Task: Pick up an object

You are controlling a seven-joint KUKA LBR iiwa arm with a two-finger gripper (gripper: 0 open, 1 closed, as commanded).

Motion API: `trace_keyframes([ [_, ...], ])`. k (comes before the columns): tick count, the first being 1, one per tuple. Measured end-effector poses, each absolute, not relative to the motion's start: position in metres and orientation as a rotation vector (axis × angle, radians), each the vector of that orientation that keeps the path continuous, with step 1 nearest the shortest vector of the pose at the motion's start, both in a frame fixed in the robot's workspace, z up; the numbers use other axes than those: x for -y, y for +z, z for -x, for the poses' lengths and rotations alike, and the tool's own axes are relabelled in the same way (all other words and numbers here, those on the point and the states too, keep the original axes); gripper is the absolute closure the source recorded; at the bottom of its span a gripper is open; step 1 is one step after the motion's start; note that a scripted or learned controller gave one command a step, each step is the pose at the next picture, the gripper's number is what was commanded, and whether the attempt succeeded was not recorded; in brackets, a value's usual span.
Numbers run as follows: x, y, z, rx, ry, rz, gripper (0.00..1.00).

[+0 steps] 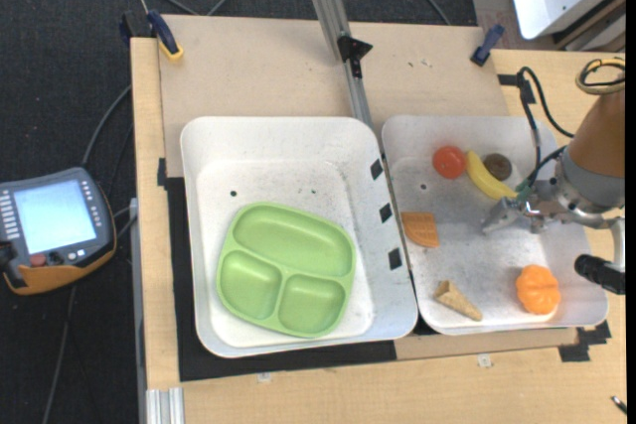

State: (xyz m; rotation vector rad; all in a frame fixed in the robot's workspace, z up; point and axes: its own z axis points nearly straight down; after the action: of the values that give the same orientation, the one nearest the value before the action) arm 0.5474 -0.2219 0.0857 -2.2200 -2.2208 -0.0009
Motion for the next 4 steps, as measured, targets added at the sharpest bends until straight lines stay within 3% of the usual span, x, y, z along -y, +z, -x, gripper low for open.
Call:
trace_keyframes([
  [1,0.224,0.099,-0.549,2.226,-0.003,2.226,1.00],
  [4,0.216,0.233,-0.536,2.227,-0.004,2.224,1.00],
])
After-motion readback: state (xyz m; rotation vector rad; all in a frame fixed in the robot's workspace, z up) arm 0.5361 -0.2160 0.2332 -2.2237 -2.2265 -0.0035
